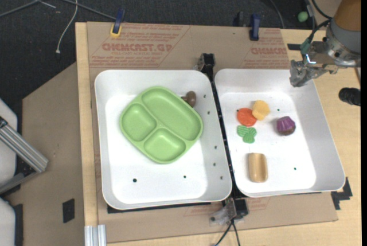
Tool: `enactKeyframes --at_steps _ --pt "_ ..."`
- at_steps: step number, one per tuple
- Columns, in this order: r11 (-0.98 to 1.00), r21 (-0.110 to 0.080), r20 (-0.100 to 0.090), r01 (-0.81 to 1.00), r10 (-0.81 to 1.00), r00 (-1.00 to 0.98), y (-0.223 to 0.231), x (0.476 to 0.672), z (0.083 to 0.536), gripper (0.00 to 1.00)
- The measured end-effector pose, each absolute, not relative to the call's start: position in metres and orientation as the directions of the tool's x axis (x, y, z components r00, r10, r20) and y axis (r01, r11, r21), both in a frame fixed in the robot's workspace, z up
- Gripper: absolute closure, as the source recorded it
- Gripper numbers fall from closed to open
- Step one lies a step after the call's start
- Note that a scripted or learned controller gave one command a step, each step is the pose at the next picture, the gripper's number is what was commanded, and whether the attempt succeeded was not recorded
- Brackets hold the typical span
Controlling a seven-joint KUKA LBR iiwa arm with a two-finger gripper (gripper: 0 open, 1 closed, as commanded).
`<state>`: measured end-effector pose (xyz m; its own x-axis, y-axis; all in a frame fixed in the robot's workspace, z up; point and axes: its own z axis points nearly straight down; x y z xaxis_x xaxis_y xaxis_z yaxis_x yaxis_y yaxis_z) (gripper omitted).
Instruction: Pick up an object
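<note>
The gripper hangs over the far right corner of the right bin; I cannot tell how wide the jaws stand, and nothing is seen between them. The nearest object, the purple toy, lies just beside the orange ones. It looks light, hard and smooth, so grasp it across the middle.

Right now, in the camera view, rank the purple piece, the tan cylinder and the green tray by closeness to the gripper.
1. Purple piece, right bin, just below the gripper.
2. Tan cylinder, right bin, toward its front edge.
3. Green tray, left bin, farthest.
</note>
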<state>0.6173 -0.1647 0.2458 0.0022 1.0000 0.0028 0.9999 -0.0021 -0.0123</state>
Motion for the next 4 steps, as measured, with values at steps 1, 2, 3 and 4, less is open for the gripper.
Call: enactKeyframes --at_steps 1,2,3,4 --pt "0.0 0.0 0.001 1.0 1.0 0.0 -0.164 0.62 0.252 0.0" --pt "0.0 -0.008 0.002 1.0 1.0 0.0 -0.163 0.62 0.189 0.0" --pt "0.001 -0.003 0.001 1.0 1.0 -0.001 -0.157 0.627 0.143 0.0" --pt "0.0 -0.006 0.002 1.0 1.0 0.0 -0.156 0.626 0.091 0.0"
